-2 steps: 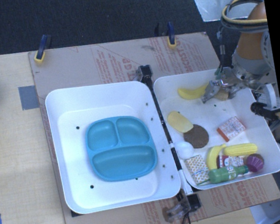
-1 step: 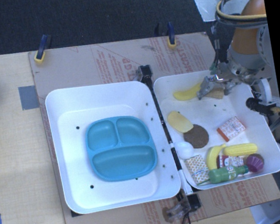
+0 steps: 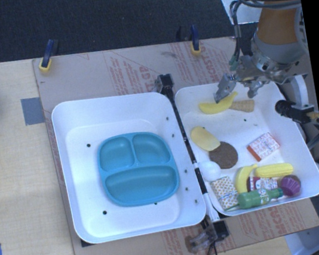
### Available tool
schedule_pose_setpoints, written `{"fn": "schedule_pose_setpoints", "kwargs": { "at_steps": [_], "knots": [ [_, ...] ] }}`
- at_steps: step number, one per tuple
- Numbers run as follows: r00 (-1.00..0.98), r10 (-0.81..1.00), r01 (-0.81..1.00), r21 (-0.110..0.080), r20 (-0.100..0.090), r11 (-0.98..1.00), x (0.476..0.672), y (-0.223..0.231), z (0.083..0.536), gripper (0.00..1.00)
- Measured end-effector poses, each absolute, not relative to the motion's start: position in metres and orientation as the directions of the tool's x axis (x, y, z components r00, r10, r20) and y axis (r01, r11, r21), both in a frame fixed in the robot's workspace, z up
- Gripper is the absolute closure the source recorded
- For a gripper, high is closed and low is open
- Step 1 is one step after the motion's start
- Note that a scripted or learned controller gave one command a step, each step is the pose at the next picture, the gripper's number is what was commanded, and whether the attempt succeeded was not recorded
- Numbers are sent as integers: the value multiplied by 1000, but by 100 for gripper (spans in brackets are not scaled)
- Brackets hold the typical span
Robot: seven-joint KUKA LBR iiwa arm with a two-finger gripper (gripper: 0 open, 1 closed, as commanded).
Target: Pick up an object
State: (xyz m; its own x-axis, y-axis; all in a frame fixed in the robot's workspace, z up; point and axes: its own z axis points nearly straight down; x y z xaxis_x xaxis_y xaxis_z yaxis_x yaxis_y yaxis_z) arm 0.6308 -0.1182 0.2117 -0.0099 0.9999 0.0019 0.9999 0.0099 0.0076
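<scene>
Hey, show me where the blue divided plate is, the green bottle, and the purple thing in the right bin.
blue divided plate (image 3: 139, 176), camera view, on its large lower compartment.
green bottle (image 3: 256, 199), camera view, on the middle of its body.
purple thing (image 3: 290, 184), camera view, on its rounded top.

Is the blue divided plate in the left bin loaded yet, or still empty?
Empty. The blue plate lies flat in the left bin, all three compartments showing bare blue; the toy food sits in the right bin.
</scene>
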Motion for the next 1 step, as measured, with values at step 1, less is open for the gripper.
{"fn": "schedule_pose_setpoints", "kwargs": {
  "at_steps": [1],
  "knots": [
    [-3, 1000, 1000, -15, 2, 3, 571, -104, 135, 0]
  ]
}}
